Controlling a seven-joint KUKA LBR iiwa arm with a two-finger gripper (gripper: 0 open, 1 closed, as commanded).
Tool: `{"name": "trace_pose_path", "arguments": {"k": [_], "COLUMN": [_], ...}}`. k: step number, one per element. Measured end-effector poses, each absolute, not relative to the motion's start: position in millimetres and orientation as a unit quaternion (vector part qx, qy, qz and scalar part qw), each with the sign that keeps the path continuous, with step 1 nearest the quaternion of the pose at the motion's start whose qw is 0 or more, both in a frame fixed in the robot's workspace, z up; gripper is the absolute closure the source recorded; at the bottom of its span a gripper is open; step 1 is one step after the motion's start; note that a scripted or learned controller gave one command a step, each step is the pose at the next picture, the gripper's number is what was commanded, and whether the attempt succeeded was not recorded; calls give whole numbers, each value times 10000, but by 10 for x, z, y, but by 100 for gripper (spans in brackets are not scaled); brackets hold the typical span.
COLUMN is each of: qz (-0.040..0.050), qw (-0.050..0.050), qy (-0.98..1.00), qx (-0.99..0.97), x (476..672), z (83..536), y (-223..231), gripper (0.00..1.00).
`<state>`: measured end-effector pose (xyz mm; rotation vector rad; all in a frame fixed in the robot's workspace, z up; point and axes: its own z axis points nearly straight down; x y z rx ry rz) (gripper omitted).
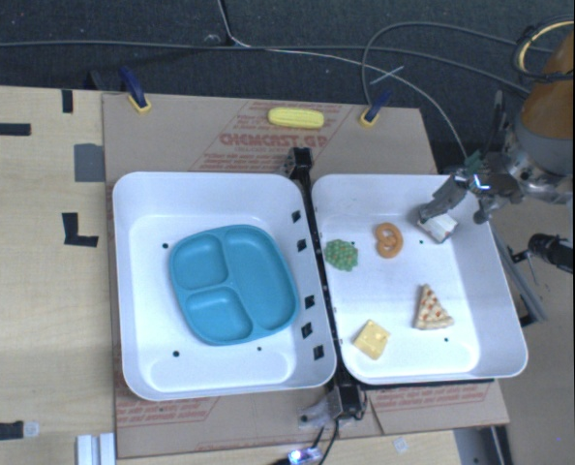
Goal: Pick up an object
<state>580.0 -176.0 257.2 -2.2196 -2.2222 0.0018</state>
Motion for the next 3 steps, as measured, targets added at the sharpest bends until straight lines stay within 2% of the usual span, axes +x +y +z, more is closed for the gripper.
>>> {"name": "trace_pose_path", "arguments": {"k": [2, 3], "qz": [21, 20], "qw": [17, 18], "qy": [-7075, -7075], "qx": [-7067, -7067], "x": [5864, 5764], "z": [1517, 1029], "y": [-1845, -1840], "gripper": [0, 0]}}
